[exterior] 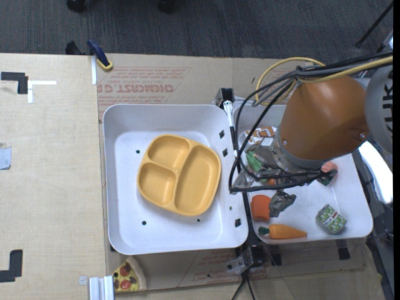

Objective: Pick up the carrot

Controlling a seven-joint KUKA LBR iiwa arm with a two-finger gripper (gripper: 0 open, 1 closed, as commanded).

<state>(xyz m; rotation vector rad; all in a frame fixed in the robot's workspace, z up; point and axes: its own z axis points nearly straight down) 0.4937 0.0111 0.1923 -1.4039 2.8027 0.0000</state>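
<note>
Camera view, looking down at a slant on a bench with two shallow white bins side by side. The left bin (pixel 119 186) holds a yellow divided plate (pixel 180 174) with three compartments, all bare. The right bin (pixel 357 227) holds the small items. The carrot (pixel 284 232), orange with a green tip pointing left, lies flat near the front wall of the right bin, with nothing gripping it. Just above its left end sits a small orange-red block (pixel 260 206), and to its right, well apart, a green and white wrapped item (pixel 330 219). The arm's orange band (pixel 325 117) covers much of the right bin. Below it the gripper (pixel 282 202) hangs over the bin, just above the carrot and beside the block; whether it is apart or together cannot be told from this angle

Judged from this, the pickup is not yet done: the carrot rests on the bin floor, and closing on it and lifting remain
</note>
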